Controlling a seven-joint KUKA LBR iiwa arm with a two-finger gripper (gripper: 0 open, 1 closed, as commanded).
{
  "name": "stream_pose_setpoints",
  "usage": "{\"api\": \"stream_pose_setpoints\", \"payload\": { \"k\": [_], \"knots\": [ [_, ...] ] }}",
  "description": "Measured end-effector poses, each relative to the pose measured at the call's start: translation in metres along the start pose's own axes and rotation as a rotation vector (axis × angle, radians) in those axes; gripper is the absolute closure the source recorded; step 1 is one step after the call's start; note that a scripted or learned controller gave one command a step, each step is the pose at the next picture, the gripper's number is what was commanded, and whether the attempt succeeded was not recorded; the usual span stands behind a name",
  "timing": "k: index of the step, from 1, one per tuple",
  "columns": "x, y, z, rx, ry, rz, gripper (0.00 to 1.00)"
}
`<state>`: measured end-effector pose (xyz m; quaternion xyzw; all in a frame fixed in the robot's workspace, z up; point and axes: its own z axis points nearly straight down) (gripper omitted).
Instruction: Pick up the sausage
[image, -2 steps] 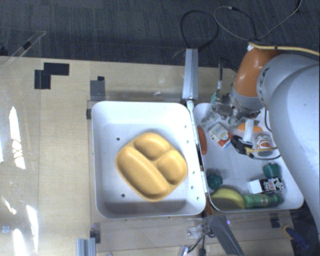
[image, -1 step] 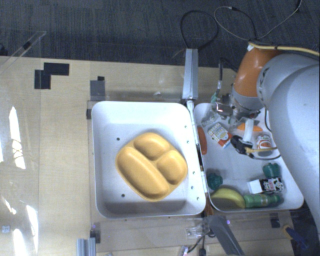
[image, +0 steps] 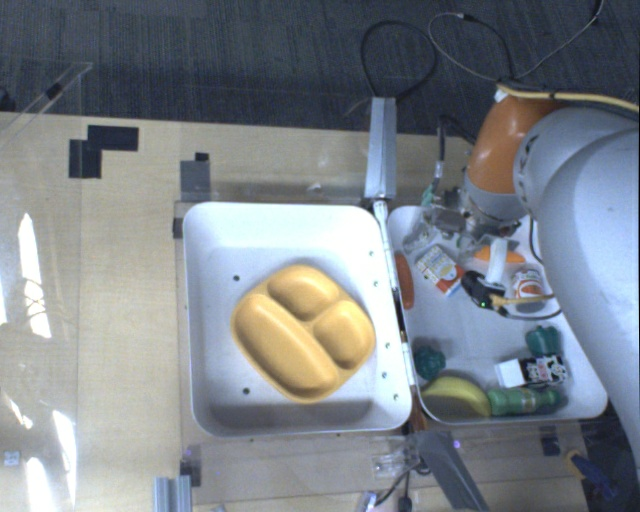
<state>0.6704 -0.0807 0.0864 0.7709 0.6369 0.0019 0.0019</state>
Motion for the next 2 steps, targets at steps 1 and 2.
{"api": "stream_pose_setpoints", "payload": {
  "k": [1, 2],
  "knots": [
    [0.0, 0.0, 0.0, 0.0, 0.0, 0.0, 0.0],
    [0.0, 0.0, 0.0, 0.0, 0.0, 0.0, 0.0]
  ]
}}
